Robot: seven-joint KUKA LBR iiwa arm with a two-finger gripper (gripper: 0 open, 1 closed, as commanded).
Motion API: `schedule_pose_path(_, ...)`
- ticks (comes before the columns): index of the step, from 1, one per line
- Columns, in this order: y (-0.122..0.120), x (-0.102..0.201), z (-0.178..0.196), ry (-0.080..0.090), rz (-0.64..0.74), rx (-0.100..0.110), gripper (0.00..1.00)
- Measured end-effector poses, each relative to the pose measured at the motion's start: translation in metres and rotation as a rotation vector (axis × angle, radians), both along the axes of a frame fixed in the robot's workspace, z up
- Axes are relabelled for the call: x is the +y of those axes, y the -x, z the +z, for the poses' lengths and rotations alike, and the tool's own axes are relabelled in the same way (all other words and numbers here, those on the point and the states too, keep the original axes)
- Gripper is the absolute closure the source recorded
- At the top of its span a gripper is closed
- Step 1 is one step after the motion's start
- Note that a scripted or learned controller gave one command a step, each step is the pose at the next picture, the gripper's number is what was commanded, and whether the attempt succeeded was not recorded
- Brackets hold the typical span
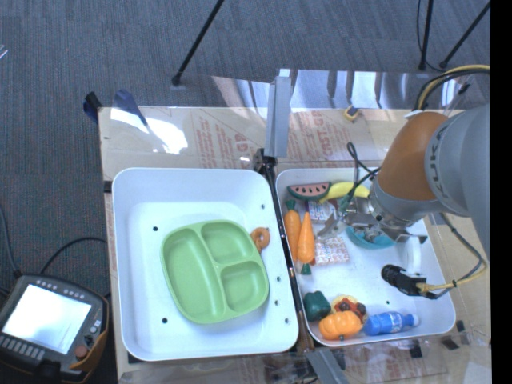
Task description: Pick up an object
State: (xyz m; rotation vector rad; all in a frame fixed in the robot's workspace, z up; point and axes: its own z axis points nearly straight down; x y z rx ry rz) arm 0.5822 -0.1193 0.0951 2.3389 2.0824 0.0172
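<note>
Overhead, I look down on two white bins side by side. At nine o'clock, the left bin (136,326) holds a green divided plate (214,270), with a small orange ring (260,237) touching its three-o'clock edge. Moving right, the right bin (376,282) carries the clutter: two carrots (300,235) along its nine-o'clock wall, a watermelon slice (309,190) and a banana (349,189) at twelve o'clock, a clear packet (331,251) near the centre, then a green pepper (317,303), an orange pumpkin (340,325) and a blue bottle (390,322) at six o'clock. From three o'clock, my arm reaches in; its gripper (352,221) sits low over the packet. I cannot tell how the jaws stand. I judge this as the descent onto a target, nothing lifted yet. Next I need a clean close on one item, then a straight lift.
</note>
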Motion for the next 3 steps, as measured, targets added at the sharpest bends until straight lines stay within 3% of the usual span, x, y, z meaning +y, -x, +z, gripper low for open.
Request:
schedule_pose_path(1, -0.045, -0.037, -0.005, -0.001, -0.023, 0.010, 0.00)
schedule_pose_path(2, -0.048, -0.023, 0.005, -0.025, -0.011, 0.014, 1.00)
schedule_pose_path(3, -0.053, -0.013, 0.095, -0.002, -0.239, 0.013, 1.00)
